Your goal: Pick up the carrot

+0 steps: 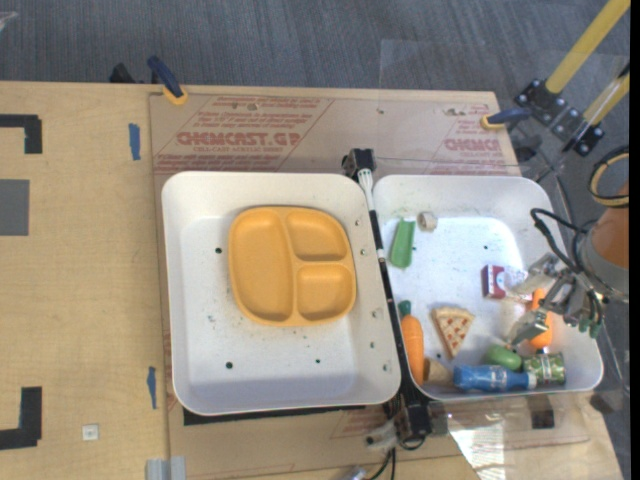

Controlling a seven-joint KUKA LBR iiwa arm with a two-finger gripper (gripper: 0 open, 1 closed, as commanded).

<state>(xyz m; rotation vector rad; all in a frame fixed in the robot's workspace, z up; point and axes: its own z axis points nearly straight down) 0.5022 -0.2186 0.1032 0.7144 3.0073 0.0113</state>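
Carrot [412, 340] lies low along the right bin's [450, 196] left wall, long axis up-down in frame; my claw [545, 320] sits right of it. Finger spacing: can't tell.

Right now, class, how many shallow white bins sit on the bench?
2. The left shallow white bin holds a yellow divided plate; the right shallow white bin holds the orange carrot and other toys.

Matt orange plastic plate [262, 268]
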